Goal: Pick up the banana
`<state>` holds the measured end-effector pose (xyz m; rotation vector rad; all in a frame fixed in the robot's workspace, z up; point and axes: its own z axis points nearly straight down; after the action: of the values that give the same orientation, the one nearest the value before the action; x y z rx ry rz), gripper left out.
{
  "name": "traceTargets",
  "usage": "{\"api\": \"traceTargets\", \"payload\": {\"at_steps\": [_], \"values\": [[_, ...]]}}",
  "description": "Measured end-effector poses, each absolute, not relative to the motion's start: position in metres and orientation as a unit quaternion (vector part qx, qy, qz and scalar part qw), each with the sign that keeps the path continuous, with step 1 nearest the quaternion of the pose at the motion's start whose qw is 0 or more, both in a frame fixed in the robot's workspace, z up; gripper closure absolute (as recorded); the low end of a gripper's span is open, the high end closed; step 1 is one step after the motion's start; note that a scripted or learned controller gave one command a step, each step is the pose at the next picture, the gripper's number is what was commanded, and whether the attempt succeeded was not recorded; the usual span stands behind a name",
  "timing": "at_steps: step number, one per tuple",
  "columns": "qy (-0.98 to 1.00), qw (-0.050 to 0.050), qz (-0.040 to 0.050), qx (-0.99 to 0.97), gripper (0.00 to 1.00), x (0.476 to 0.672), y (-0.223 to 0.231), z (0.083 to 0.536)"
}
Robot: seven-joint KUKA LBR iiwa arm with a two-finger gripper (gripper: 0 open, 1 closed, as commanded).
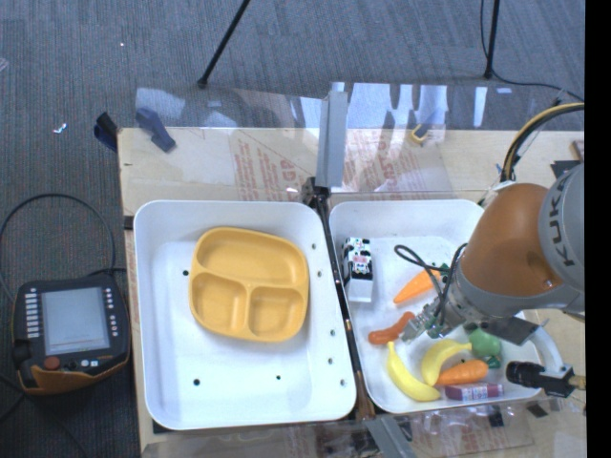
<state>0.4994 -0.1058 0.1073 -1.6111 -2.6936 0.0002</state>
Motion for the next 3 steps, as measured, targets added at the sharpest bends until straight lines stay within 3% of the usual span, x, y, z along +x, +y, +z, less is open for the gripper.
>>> {"api": "traceTargets", "payload": {"at_steps": [1, 2, 3], "values": [[-0.858, 0.001, 0.0001, -0.514, 0.00, 0.499, -0.106, 0.107], [-0.886, 0.002, 0.0000, -0.463, 0.00, 0.476, -0.112, 0.086], [-0.885, 0.004, -0.0006, -0.465, 1.00, 0.475, -0.112, 0.094]]}}
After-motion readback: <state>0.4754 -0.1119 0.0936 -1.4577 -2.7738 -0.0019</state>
